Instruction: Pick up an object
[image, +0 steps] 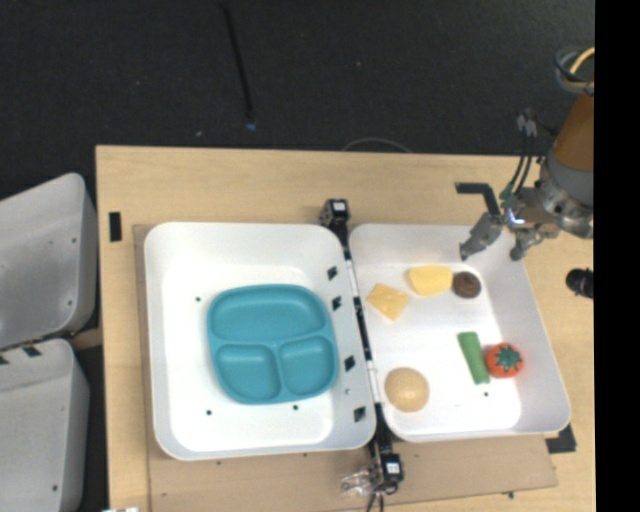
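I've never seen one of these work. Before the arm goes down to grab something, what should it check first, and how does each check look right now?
1. Gripper above the right bin: ok, over its upper edge.
2. Nothing between its fingers: ok, fingers spread and bare.
3. Targets within view: ok; brown ball, yellow piece, cheese wedge, green stick, tomato, tan bun.
4. Nearest target has room: not ok; the brown ball touches the yellow piece.
5. Exact height above the bin: cannot tell.

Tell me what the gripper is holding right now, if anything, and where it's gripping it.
Nothing. The gripper hangs open above the far edge of the right bin, with nothing between its fingers.
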